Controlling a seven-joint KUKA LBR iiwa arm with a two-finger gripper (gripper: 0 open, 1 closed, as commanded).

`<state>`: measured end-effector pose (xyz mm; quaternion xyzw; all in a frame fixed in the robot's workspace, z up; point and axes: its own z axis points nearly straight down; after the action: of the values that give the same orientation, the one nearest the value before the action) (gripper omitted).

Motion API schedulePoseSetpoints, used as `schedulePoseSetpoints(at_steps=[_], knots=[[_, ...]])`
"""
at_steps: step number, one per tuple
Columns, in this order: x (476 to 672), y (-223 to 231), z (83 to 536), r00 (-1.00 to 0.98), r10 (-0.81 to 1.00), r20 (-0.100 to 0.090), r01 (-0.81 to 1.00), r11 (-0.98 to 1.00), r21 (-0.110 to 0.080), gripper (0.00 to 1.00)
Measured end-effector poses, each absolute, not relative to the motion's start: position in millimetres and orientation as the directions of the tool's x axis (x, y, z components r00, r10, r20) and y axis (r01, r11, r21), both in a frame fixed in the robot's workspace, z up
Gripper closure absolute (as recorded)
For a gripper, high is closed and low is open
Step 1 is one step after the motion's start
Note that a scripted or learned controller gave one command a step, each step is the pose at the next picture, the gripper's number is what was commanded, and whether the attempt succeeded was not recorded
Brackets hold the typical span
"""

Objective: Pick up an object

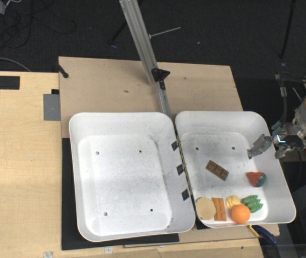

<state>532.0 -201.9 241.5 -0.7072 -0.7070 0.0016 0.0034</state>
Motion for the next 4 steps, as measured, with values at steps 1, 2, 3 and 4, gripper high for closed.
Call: schedulePoseSetpoints(at_steps=[1, 2, 3, 4], knots=[[532.9, -202.1, 243.9, 0.001, 1.000, 0.001, 1.000, -0.001, -0.002, 0.00], [522.2, -202.2, 186.2, 0.000, 1.000, 0.003, 1.000, 0.000, -0.008, 0.00], [519.0, -196.4, 122.5, 0.001, 1.000, 0.005, 1.000, -0.001, -0.009, 0.00], [520.7, -194.2, 91.7, 0.000, 1.000, 0.003, 1.000, 0.000, 0.001, 0.00]])
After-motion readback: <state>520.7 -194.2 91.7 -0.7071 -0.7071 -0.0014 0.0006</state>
